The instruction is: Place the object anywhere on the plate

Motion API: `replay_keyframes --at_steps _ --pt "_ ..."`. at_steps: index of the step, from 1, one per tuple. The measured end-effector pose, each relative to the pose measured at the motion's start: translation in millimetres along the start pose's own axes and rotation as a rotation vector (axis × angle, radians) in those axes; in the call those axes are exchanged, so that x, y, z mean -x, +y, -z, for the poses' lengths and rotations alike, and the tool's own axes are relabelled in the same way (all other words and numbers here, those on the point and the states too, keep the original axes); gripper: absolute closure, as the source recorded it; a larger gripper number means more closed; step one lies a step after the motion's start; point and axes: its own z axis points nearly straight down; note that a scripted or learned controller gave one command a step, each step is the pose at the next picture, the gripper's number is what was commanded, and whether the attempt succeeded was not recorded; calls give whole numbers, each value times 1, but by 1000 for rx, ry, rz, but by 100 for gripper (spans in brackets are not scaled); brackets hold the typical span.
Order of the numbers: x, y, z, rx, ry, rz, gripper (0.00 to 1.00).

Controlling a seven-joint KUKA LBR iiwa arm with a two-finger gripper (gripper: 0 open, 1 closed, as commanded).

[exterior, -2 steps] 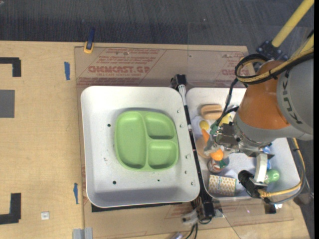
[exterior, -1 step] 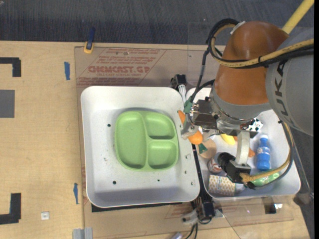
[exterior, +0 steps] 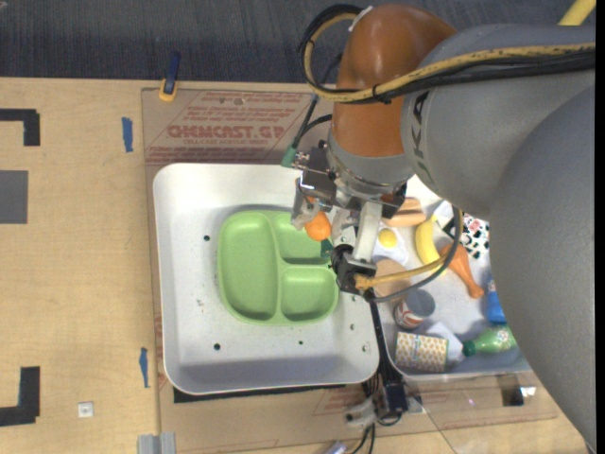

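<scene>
Fingers [exterior: 315, 218] sit over the upper right rim of the green plate [exterior: 277, 268], and a small orange object [exterior: 319, 225] shows right at their tips, seemingly pinched between them, though the wrist hides much of the grip. It looks like a little carrot: bright orange with a dab of green [exterior: 327, 247] just below it. How wide the fingers stand I cannot tell. Plate is three-sectioned and lies in the left white bin [exterior: 189, 329] on the table [exterior: 76, 253].
</scene>
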Motion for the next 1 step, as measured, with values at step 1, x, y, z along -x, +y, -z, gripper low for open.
replay_keyframes --at_steps 1 --pt "1 1 1 2 0 0 0"
